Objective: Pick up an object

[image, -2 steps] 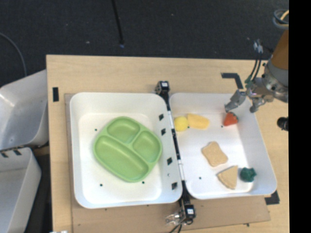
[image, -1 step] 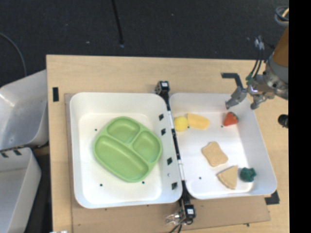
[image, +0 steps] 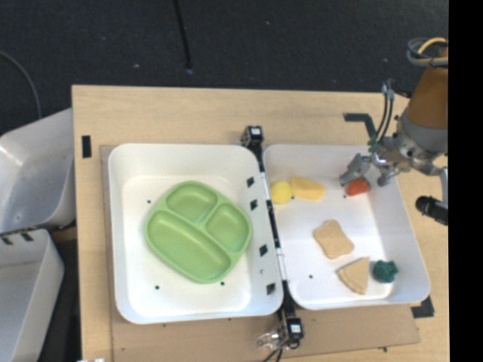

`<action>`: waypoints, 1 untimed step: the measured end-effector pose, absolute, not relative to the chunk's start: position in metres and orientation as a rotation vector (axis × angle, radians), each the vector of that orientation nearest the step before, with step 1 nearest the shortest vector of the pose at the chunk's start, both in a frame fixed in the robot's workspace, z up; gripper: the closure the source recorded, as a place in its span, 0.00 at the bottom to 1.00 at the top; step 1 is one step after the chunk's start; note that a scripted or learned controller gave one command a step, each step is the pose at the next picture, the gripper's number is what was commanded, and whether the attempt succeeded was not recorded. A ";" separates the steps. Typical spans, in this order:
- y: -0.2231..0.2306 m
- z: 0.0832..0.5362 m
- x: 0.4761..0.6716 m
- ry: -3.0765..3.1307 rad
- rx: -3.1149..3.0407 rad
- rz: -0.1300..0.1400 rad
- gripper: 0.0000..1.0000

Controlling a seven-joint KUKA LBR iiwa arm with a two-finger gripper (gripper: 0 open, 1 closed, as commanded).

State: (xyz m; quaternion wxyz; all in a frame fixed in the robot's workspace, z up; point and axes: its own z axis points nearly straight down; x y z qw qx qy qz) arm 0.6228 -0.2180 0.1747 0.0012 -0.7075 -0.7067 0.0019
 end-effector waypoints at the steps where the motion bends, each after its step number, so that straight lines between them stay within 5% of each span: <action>1: -0.214 0.131 0.624 -2.225 -2.218 0.004 0.00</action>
